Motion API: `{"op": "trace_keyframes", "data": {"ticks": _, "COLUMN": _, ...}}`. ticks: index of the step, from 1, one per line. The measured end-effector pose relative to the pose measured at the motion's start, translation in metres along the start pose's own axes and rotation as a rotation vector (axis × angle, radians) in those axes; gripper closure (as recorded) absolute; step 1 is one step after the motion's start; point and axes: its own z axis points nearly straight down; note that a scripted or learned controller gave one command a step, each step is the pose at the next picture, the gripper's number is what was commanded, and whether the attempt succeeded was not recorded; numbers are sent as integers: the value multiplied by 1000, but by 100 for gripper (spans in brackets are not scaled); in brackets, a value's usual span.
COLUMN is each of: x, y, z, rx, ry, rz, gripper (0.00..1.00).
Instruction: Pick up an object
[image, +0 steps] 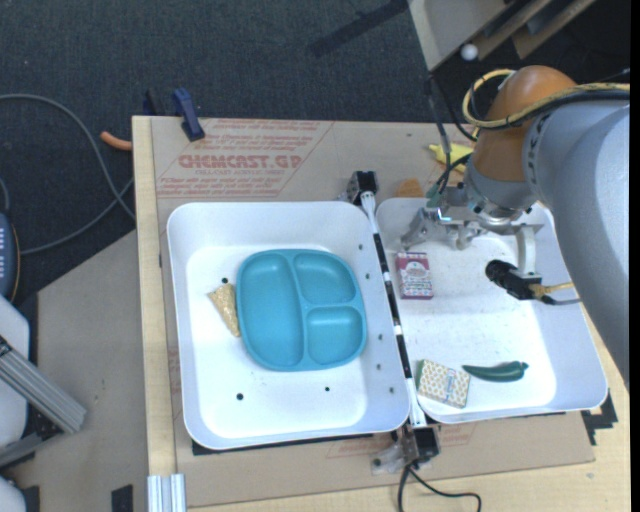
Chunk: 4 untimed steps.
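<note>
Camera view: grey arm hangs over the right bin (575, 395)'s far edge, its jaws too blurred to tell their state. A pink packet (414, 275) lies by the bin's left wall, just beside them, likely the pick target; nothing looks held

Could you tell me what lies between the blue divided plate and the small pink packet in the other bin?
In the camera view, the blue divided plate and the pink packet are separated by the adjoining bin walls, joined by a dark strip, plus bare white bin floor.
</note>
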Motion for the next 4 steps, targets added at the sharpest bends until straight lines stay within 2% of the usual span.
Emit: {"op": "trace_keyframes", "data": {"ticks": 4, "x": 10, "y": 2, "z": 2, "rx": -1, "ry": -2, "rz": 0, "gripper": 0}}
